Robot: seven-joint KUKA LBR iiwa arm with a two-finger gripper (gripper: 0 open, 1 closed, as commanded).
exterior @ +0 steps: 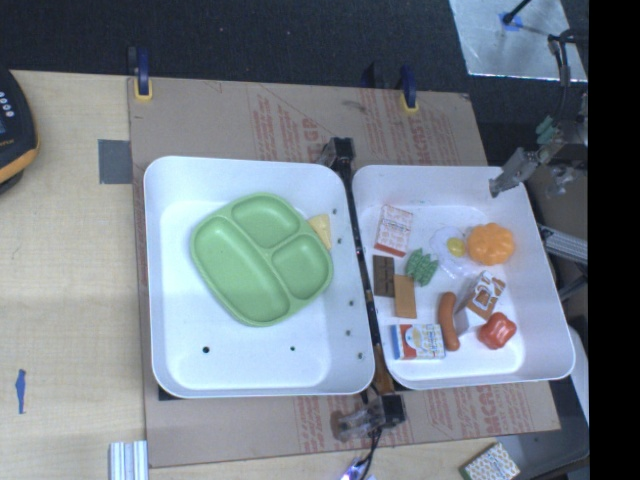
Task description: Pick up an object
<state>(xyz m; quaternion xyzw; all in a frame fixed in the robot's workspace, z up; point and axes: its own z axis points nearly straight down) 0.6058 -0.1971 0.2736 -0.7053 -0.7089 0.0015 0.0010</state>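
Observation:
The right bin (540, 368) holds several small items: an orange pumpkin-like toy (490, 243), a red pepper (497, 330), a sausage (448, 321), a green leafy piece (421, 266), a red-and-white packet (394, 230), a brown bar (383, 273), a tan bar (404, 296) and a white carton (417, 342). My gripper (512, 174) is a grey shape over the bin's far right corner, above and right of the pumpkin, with nothing seen in it. Most of the arm is cut off at the right edge.
In the left bin (170, 358) lies a green divided plate (262, 258) with a yellow piece (320, 230) at its right rim. Both bins rest on a clamped cardboard sheet (300, 118). A yellow-and-black device (12, 128) lies at the far left.

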